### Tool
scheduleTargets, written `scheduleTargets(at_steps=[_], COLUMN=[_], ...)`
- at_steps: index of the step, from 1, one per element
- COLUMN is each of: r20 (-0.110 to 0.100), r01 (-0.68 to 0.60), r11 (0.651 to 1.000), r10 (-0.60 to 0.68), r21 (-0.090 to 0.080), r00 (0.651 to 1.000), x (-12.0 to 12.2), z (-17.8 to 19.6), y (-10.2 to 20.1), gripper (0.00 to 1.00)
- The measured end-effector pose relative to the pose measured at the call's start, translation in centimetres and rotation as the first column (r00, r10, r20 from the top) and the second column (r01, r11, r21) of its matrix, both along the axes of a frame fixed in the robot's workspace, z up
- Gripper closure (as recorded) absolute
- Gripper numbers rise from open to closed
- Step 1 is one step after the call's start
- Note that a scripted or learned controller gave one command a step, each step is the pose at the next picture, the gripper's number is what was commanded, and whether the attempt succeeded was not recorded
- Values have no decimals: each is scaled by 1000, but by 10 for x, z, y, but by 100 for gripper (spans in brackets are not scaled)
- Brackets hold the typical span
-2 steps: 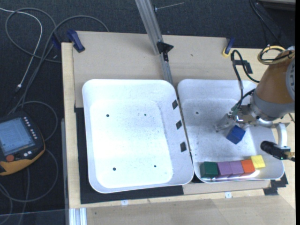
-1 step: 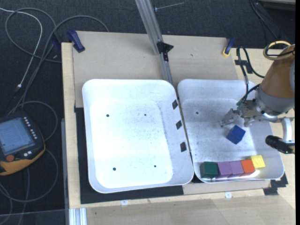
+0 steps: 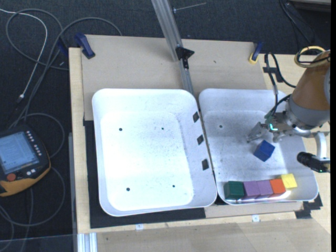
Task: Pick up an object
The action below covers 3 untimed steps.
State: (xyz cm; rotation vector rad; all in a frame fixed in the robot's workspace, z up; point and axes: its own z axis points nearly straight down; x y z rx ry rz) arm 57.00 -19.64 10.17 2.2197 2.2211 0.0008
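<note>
Four small blocks, green (image 3: 234, 189), purple (image 3: 256, 188), orange (image 3: 276, 186) and yellow (image 3: 289, 181), sit in a row along the near wall of the right shallow white bin (image 3: 231, 101) on the wooden counter (image 3: 131, 62). Small blue cube (image 3: 264, 150) lies mid-bin, tilted, nothing lifted yet, so the pick looks not done. Arm's two-finger gripper (image 3: 266, 133) hovers just above-behind the cube, close; fingers seem spread, not around it. Left white bin (image 3: 100, 104) alongside.

Dark carpet (image 3: 31, 209) around wooden bench (image 3: 131, 67)
</note>
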Motion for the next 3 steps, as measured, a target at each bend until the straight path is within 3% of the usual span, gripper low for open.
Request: scheduleTargets(at_steps=[2, 3], r20=[-7, 6], r01=[-2, -2], r11=[1000, 1000], r10=[2, 2], r21=[5, -2], r00=[1000, 1000], x=[-66, 4], z=[-3, -1], y=[68, 52], gripper=[0, 0])
